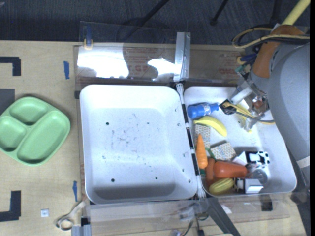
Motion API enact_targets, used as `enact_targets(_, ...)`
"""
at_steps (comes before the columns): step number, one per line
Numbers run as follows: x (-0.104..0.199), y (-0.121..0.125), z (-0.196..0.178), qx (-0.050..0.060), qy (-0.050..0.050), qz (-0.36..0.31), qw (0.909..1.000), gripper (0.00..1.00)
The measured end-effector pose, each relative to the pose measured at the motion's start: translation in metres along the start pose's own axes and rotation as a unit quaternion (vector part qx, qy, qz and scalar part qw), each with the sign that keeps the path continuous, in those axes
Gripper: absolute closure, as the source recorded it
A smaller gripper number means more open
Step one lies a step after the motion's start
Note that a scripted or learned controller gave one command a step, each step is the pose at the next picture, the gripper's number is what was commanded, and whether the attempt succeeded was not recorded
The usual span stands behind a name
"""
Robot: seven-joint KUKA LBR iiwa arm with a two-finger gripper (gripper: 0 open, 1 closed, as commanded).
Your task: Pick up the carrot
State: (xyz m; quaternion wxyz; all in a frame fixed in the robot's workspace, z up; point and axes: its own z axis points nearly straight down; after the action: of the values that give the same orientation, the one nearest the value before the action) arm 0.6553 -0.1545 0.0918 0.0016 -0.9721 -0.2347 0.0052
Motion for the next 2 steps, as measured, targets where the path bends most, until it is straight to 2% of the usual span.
enact_targets(1, 0.003, -0.002, -0.011, -0.001, 0.002, -0.003, 1.0000, 1.00)
enact_targets(2, -0.018, 0.003, -0.124, -0.003, 0.004, -0.020, 0.9998, 1.00)
